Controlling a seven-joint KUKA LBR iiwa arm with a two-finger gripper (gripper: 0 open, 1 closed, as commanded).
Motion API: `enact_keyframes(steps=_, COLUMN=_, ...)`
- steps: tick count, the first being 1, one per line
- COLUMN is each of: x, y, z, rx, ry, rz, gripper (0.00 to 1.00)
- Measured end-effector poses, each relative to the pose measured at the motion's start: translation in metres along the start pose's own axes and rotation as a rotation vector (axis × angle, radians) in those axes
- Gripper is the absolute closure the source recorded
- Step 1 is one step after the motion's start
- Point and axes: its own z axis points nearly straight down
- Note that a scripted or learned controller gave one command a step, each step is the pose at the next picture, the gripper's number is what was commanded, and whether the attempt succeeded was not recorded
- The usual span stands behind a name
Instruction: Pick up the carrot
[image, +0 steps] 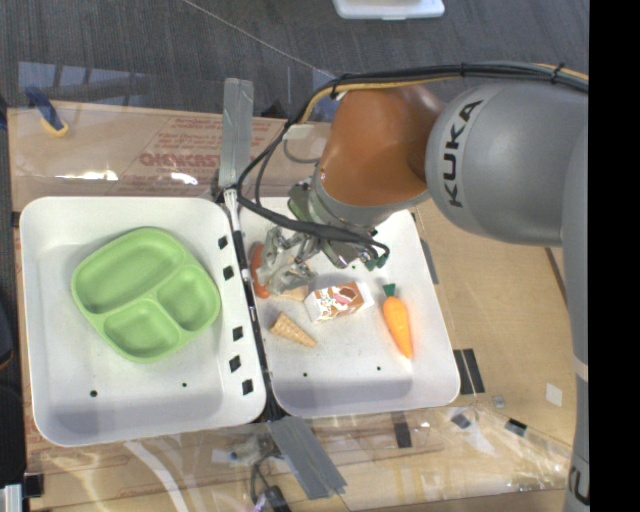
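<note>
Operator: Carrot lies in the right bin, near its right wall, well apart from where my gripper hangs at the bin's left side.

Observer: Risk?

Operator: I judge a close here would catch the cone or the printed packet instead. From this angle I cannot tell how the jaws stand; the orange wrist covers much of them, and something reddish beside them stays unclear.

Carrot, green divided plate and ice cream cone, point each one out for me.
carrot (398, 325), camera view, middle of its orange body
green divided plate (140, 243), camera view, its far rim
ice cream cone (291, 329), camera view, middle of the cone
</note>
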Motion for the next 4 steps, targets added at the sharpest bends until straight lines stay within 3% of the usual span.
enact_keyframes(steps=1, x=-0.018, y=0.004, z=0.001, rx=-0.001, ry=0.002, rz=-0.359, gripper=1.0)
enact_keyframes(steps=2, x=-0.06, y=-0.003, z=0.002, rx=-0.001, ry=0.002, rz=-0.7, gripper=1.0)
enact_keyframes(steps=3, x=-0.087, y=0.029, z=0.001, rx=-0.001, ry=0.0, rz=-0.948, gripper=1.0)
enact_keyframes(steps=4, x=-0.087, y=0.018, z=-0.029, rx=-0.001, ry=0.001, rz=-1.061, gripper=1.0)
